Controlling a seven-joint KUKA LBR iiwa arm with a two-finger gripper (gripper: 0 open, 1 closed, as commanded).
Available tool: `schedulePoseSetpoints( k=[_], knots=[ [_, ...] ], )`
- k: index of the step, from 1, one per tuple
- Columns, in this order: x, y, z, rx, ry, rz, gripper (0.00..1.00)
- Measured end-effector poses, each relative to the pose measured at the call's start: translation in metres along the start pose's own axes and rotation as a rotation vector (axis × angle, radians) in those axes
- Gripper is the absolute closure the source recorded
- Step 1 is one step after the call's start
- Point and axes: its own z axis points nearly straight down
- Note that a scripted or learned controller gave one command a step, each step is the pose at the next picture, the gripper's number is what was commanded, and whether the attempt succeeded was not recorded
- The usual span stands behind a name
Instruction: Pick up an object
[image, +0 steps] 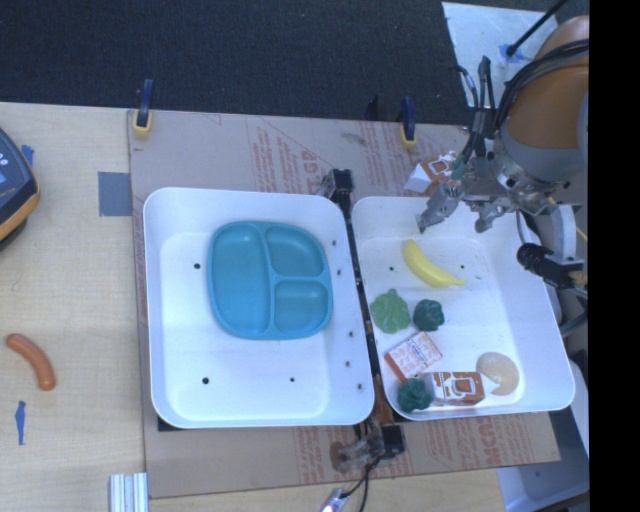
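My gripper (462, 217) hangs over the back edge of the right bin (530, 300), its two fingers spread apart with nothing between them. Just below and left of it a yellow banana (431, 265) lies in the bin. Further toward the front lie a light green broccoli piece (391, 311) and a dark green one (429, 314). Near the front edge are a small red and white packet (413, 355), a brown and white carton (456, 387), another dark green piece (414, 396) and a pale round item (498, 372).
The left bin (180, 330) holds a blue divided plate (270, 279). A sausage (32, 360) lies on the bench at far left, with a dark device (14, 190) at the left edge. A small packet (436, 170) sits behind the right bin. Clamps stand along the cardboard's back edge.
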Motion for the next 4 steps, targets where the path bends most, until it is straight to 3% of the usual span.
schedulePoseSetpoints(
  k=[1, 2, 3, 4],
  knots=[
    [-0.037, 0.034, 0.139, 0.004, -0.001, 0.001, 0.0],
    [-0.036, 0.021, 0.142, 0.002, -0.002, 0.001, 0.0],
    [-0.037, 0.021, 0.132, 0.003, -0.002, 0.0, 1.0],
    [0.025, 0.018, 0.041, -0.003, 0.001, 0.0, 1.0]
  ],
)
